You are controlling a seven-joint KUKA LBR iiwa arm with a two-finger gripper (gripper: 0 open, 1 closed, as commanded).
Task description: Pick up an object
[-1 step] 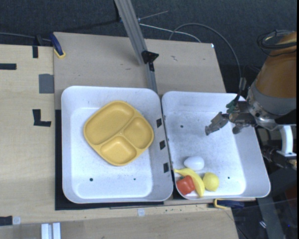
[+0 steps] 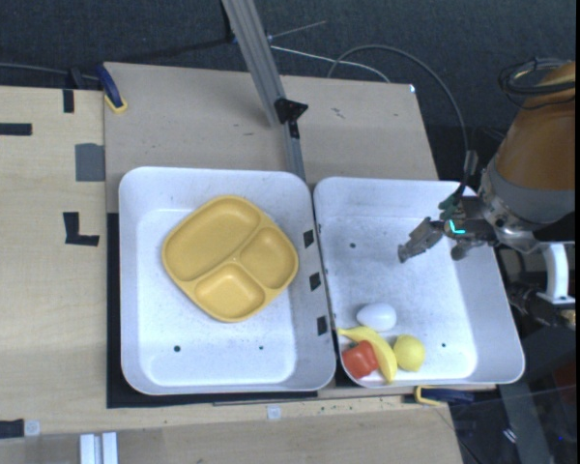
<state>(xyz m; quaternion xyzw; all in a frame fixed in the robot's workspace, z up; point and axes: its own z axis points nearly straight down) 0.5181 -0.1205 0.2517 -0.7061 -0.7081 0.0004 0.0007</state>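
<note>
Several small items lie in the near left corner of the right bin (image 2: 483,288): a white egg-shaped object (image 2: 375,315), a yellow banana (image 2: 377,344), a red piece (image 2: 360,360) and a yellow round fruit (image 2: 410,353). My gripper (image 2: 435,246) hangs over the middle of the right bin, up and to the right of that cluster. Its two dark fingers are spread open with nothing between them. It touches none of the items.
The left bin (image 2: 145,346) holds a yellow divided plate (image 2: 230,257). A grey metal bar (image 2: 256,46) slants down from the top toward the wall between the two bins. The arm's grey and orange body (image 2: 536,153) stands at the right edge.
</note>
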